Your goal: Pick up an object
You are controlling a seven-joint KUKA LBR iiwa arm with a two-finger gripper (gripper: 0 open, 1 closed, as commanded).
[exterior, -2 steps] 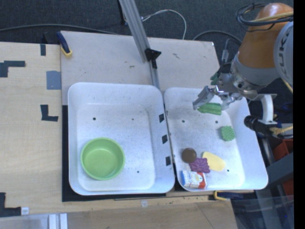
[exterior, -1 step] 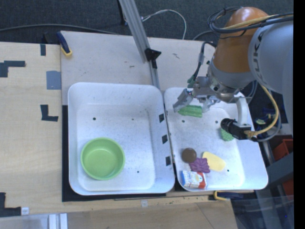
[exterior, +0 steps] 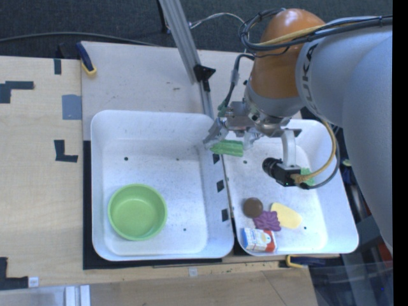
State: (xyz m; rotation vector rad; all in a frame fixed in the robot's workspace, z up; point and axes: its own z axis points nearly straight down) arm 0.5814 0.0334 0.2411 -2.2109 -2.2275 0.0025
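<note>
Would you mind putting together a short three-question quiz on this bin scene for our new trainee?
1. True or false: the green bowl sits in the left bin.
2. Which object lies nearest the front rim of the right bin? A) brown round piece B) red and white carton C) yellow piece
3. Fill in: the gripper is above the divide between the bins, with a ____ block between its fingers.

Key: 1 true; 2 B; 3 green.
</note>
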